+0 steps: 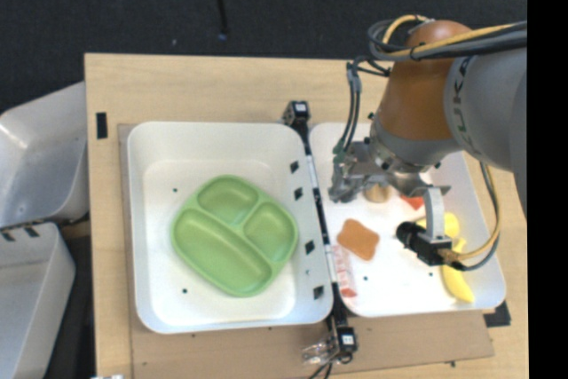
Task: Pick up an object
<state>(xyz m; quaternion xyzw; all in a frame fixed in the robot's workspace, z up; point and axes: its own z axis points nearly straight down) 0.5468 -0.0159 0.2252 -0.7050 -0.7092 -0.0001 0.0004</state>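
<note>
1. Task objects sit in the right bin [390, 302]: an orange-brown flat piece [358, 239] near the bin's left-middle, a yellow banana [456, 272] toward the lower right corner, and a small tan item [378, 192] partly hidden under the arm's wrist.
2. A small red-and-white item [343, 273] lies along the right bin's left wall, just below-left of the orange-brown piece.
3. A bit of red-orange [414, 203] shows just right of the tan item, too small to identify.
4. Gripper [355, 182] sits over the upper-left part of the right bin, pointing down, just above the orange-brown piece and beside the tan item.
5. Gripper state: cannot tell, wrist hardware blocks the tips. Nothing visibly held.
6. Arm [444, 102] comes in from the right, orange band over the bin's upper half, cables looping around it.
7. A black part [419, 242] with a white bracket hangs off the wrist, over the bin between the orange-brown piece and the banana.
8. Left bin [151, 297] holds a green divided plate [232, 233], three sections, lying flat, roughly centered, tilted diagonally.
9. Both bins sit side by side, touching along the middle, on a light wood bench [204, 84].
10. Grey-white boxes [35, 182] stand off the bench's left edge.
</note>
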